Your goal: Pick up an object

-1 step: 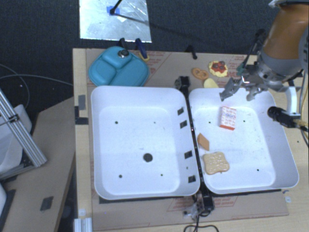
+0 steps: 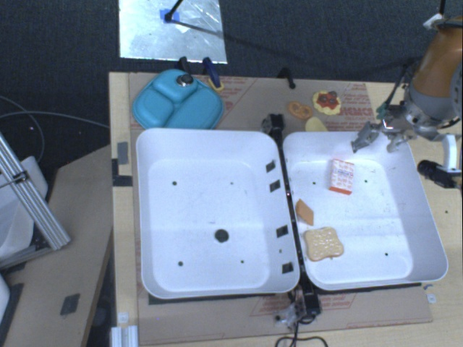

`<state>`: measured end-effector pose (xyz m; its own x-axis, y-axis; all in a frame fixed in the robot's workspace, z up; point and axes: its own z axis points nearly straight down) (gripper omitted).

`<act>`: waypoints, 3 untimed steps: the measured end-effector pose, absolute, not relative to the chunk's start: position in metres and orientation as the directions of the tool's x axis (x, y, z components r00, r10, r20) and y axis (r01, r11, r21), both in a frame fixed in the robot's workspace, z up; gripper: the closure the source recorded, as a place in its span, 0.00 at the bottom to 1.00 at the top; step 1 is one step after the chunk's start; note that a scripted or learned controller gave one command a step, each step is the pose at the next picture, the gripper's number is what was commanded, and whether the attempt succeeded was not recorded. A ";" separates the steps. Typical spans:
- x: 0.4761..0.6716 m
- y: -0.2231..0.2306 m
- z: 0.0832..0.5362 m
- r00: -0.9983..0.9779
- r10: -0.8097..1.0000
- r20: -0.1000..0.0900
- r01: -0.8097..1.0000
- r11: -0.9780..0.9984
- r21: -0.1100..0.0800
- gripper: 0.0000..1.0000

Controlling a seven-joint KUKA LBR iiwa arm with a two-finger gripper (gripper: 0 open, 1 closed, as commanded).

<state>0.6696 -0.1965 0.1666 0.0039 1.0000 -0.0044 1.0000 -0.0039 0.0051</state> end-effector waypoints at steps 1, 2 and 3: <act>0.632 -0.206 0.086 0.003 1.000 0.002 1.000 -0.003 0.013 0.00; 0.673 -0.169 0.091 -0.007 1.000 -0.005 1.000 0.007 0.012 0.00; 0.607 -0.208 0.093 0.003 1.000 -0.002 1.000 -0.003 0.021 0.00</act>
<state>0.6072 -0.2080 0.0932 0.0031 1.0000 -0.0016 0.9998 -0.0031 0.0211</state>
